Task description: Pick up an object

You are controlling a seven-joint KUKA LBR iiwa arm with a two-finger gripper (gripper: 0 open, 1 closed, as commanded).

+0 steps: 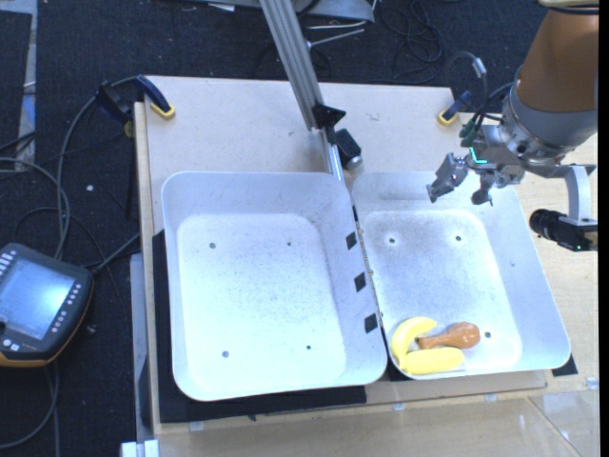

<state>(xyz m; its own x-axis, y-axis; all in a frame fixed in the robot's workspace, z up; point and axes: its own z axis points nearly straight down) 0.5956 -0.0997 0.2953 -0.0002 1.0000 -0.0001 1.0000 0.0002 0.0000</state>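
fingers of the gripper (461,185) are seen spread, empty; the light, stiff toy banana (416,344) is best pinched mid-curve.

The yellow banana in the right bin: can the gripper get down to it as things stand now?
Probably yes. The gripper hangs over the far end of the right bin, and the banana lies uncovered at the near edge. An orange-brown object touches it, which may crowd the grasp.

Single fixed camera above the pale wooden bench (285,127), looking down at a slant on two shallow white plastic bins (257,284) side by side; grey-and-orange arm (561,74) enters at right; moderately distant
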